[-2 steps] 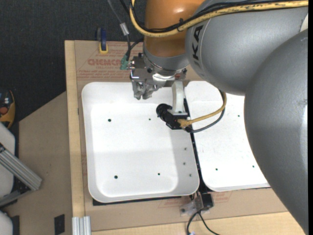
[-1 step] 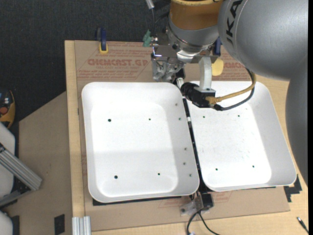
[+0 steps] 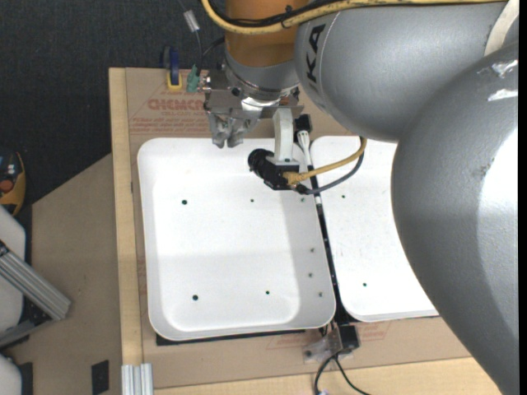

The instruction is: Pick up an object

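My jaws are hanging over the far rim of the left bin (image 3: 165, 245). They are blurred from this slant, so I cannot tell how they are standing, nor where the object is lying. The right bin (image 3: 370, 253) is sitting beside them, under my arm (image 3: 428, 81). The brown worktop (image 3: 125, 220) is carrying both bins. Behind the jaws a small blue and yellow clamp (image 3: 173, 68) is perching at its edge, with dark floor (image 3: 74, 31) stretching beyond.
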